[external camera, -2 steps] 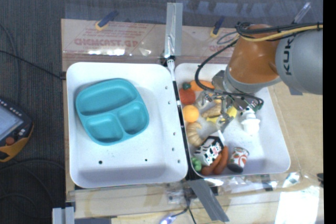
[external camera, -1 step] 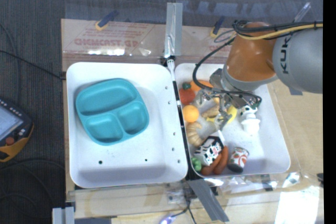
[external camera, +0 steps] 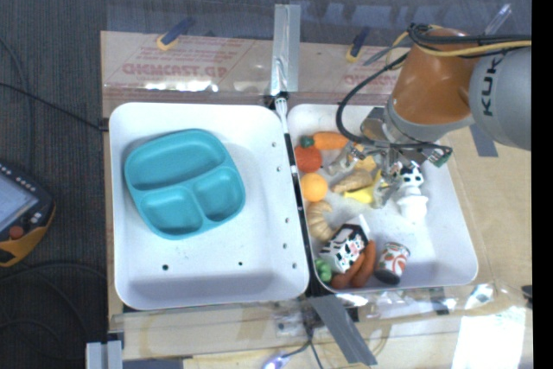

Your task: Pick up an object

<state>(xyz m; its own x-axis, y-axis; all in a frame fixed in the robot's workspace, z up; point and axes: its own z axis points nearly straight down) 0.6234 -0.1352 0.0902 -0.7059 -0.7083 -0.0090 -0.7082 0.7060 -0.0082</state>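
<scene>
The right bin (external camera: 451,248) holds a heap of toy food: a carrot (external camera: 329,140), a tomato (external camera: 308,158), an orange (external camera: 314,187), a croissant (external camera: 320,219), yellow pieces (external camera: 360,194), a black-and-white cow toy (external camera: 347,249), a sausage (external camera: 362,266) and a red-and-white can (external camera: 394,259). My gripper (external camera: 384,171) hangs low over the middle of this heap, above the yellow pieces, beside a small white figure (external camera: 411,193). The arm's orange band (external camera: 430,86) is above it.
The left bin (external camera: 259,264) carries a teal divided plate (external camera: 183,181). A metal divider post (external camera: 285,56) stands between the bins at the back. A handheld pendant (external camera: 19,214) lies off the bench at the far left. Black cables (external camera: 363,91) loop near the wrist.
</scene>
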